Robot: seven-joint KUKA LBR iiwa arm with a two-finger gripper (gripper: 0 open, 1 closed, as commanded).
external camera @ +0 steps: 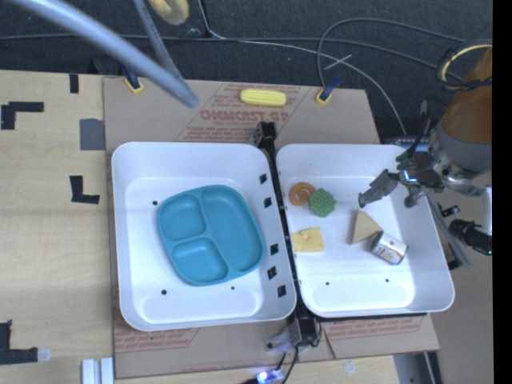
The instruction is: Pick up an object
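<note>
Your gripper is hovering spread open, holding nothing. You're lining up over the tan wedge; centre the fingers before descending.

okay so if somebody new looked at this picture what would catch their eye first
Probably the blue tray, the one big splash of colour, lying in the left bin. Next, the cluster of small items in the right bin: a green ball, a yellow block and a tan wedge. The gripper hangs over that bin's right side, above the wedge.
</note>
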